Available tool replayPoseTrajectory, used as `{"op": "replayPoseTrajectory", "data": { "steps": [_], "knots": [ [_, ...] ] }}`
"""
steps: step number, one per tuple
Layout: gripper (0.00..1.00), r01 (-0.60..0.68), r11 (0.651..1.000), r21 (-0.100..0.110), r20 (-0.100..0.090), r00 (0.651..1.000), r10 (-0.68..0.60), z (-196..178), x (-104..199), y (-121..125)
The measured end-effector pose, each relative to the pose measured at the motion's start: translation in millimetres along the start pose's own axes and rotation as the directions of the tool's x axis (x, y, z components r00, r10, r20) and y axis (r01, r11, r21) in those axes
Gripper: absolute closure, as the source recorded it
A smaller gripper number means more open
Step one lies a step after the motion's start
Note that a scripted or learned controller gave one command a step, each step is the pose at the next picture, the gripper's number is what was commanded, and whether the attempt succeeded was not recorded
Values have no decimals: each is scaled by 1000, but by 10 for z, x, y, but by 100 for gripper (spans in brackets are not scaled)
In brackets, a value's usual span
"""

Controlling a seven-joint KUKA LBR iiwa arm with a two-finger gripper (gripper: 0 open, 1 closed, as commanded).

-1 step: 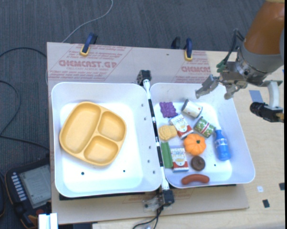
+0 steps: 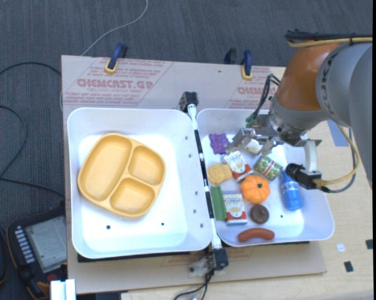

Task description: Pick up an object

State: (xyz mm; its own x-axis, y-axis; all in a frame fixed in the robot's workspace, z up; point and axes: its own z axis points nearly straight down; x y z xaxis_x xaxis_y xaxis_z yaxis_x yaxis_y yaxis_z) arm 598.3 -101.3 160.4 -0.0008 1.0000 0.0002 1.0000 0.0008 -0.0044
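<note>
target: small white block [image 2: 253, 146] in the right white plastic bin [image 2: 313, 229], back part, just behind the round orange toy pumpkin [image 2: 256, 189]
gripper [image 2: 255, 141]: directly over the block, close above
jaws: spread, block between them; contact unclear, cannot tell if gripped
arm: one, from right
count: two bins, one pumpkin, one yellow three-compartment tray [image 2: 121, 174] in the left bin

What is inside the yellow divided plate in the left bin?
The yellow plate shows three bare compartments with nothing lying in them. The bin floor under it is covered, so that part cannot be seen.
</note>
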Motion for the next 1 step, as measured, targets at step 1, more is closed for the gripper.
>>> {"op": "replayPoseTrajectory", "data": {
  "steps": [1],
  "knots": [
    [0,0,1000,-5,1,1000,0,482,-35,64]
  ]
}}
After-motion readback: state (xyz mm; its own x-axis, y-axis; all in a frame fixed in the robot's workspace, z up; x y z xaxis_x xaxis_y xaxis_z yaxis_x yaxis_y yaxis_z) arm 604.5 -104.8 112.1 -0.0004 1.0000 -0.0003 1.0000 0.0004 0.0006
